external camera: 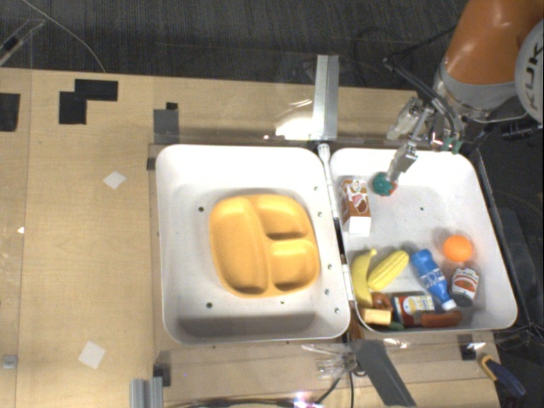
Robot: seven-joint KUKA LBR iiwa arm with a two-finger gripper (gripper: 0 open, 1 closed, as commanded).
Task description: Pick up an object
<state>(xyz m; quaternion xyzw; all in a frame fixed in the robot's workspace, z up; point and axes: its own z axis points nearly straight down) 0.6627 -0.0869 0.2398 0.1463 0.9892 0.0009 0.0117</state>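
The right bin (484,219) holds several small items: a brown and white carton (355,204), a banana (364,276), a yellow corn cob (389,267), a blue bottle (429,277), an orange ball (458,247), a dark-capped jar (464,284) and a red bottle (421,306). My gripper (389,181) hangs over the bin's back left part, reaching down at a slant from the upper right. Its slim grey fingers (404,160) are drawn together, with a small teal round object (384,186) pinched at their tip, just right of the carton.
The left bin (183,228) holds a yellow divided tray (263,243). A metal post (325,100) stands behind the wall between the bins. The orange-banded arm (489,45) fills the upper right. Most items crowd the right bin's front.
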